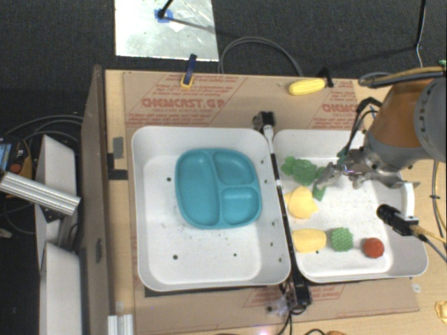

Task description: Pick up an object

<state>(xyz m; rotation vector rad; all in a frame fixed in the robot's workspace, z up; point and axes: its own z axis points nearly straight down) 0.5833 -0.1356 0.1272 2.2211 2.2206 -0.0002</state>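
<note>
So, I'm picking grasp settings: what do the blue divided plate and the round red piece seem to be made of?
The blue divided plate looks like moulded plastic: even colour, smooth matte surface, rounded compartment ridges. The round red piece is probably toy food in plastic or rubber, going by its uniform colour with only a faint sheen; it is too small in the view to settle which.

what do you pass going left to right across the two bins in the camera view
blue divided plate in the left bin → yellow round piece → yellow oblong piece → green bumpy piece → red round piece
</note>
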